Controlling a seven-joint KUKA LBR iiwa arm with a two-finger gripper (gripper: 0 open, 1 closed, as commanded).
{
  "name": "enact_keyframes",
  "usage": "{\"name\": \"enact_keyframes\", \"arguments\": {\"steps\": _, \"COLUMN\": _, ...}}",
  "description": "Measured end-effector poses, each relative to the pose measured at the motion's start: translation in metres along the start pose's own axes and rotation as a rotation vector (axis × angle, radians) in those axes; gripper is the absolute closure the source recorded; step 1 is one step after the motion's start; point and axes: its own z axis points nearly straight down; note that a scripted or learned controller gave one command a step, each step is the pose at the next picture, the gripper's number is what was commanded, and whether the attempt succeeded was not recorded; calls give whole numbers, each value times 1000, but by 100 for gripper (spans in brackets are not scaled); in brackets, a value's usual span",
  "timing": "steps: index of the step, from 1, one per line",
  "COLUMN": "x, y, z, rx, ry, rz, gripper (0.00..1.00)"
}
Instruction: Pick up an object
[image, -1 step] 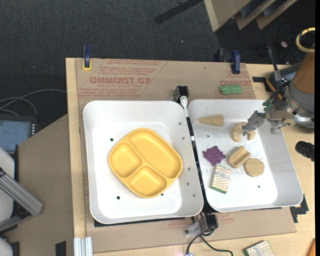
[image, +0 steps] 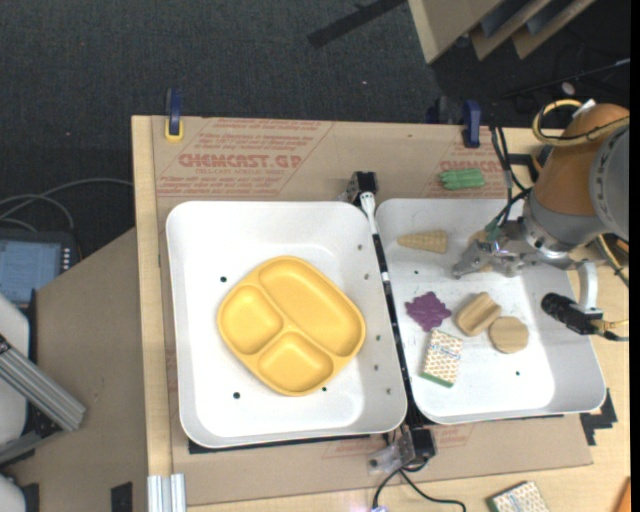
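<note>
The gripper (image: 480, 256) hangs low over the upper part of the right bin (image: 570, 395), at about the one o'clock corner of the bench, with the grey arm and its orange band rising behind it toward three o'clock. Its metal fingers seem to point down and leftward, but at this slant they blur into the wrist hardware, so I cannot tell whether they stand apart or together; nothing is visible between them.

The nearest candidate is the cone-shaped piece (image: 424, 241), lying on the bin floor just beside the gripper at its nine o'clock. Its long axis runs nearly nine-to-three, the narrow tip toward the gripper. Farther off, at the gripper's six o'clock, lie a tan bread-like piece (image: 477, 313) and a round tan piece (image: 508, 334), with a purple object (image: 428, 309) toward seven o'clock and a small patterned packet (image: 442, 357) beyond it.

The yellow divided tray (image: 290, 324) sits in the left bin (image: 200, 240), well apart at eight o'clock.

In my judgement no pick is made yet; the cone needs only a short sideways shift, with the fingers set across its long axis.
</note>
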Motion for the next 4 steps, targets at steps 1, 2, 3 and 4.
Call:
{"name": "enact_keyframes", "arguments": {"steps": 1, "x": -7, "y": 48, "z": -6, "rx": -6, "ry": -1, "rz": 0, "gripper": 0}}
{"name": "enact_keyframes", "arguments": {"steps": 2, "x": -7, "y": 48, "z": -17, "rx": -6, "ry": -2, "rz": 0, "gripper": 100}}
{"name": "enact_keyframes", "arguments": {"steps": 3, "x": -7, "y": 47, "z": -17, "rx": -5, "ry": -2, "rz": -1, "gripper": 0}}
{"name": "enact_keyframes", "arguments": {"steps": 4, "x": -34, "y": 0, "z": -6, "rx": -1, "ry": 12, "rz": 1, "gripper": 0}}
